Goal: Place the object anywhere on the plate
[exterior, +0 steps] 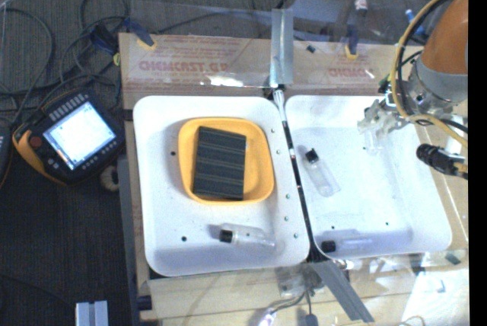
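Already a dark ribbed block (220, 162) lies on the yellow plate (261, 164), while at three o'clock the pincer (378, 121) hangs, its spread impossible to tell.

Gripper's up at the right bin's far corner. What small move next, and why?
Probably slide the gripper left and toward the near side until it is over the vial in the right bin. That vial lies loose on the bin floor, apart from the gripper, and the yellow plate in the left bin already carries a dark block.
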Robot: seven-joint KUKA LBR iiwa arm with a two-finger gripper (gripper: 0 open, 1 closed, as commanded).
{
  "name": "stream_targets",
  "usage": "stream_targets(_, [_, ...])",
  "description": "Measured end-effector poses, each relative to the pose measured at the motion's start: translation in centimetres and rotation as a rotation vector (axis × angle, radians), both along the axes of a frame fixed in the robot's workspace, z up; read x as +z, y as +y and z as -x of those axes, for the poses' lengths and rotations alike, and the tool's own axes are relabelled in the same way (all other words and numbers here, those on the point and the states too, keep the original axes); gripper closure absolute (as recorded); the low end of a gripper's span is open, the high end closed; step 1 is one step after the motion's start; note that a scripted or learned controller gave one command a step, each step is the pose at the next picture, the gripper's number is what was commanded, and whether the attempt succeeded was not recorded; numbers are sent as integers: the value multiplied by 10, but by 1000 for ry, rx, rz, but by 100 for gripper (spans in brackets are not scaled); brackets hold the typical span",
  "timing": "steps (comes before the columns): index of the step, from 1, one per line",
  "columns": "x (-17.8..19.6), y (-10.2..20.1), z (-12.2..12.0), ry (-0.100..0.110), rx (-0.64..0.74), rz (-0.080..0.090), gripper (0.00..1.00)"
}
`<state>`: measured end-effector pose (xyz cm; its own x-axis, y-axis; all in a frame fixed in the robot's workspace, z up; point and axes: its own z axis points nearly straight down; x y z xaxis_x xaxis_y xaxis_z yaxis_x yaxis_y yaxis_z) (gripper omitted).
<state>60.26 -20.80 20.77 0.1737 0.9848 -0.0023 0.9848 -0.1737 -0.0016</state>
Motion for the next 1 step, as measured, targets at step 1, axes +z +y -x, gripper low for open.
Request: stream_targets(1, [0,0,0,0,0,0,0])
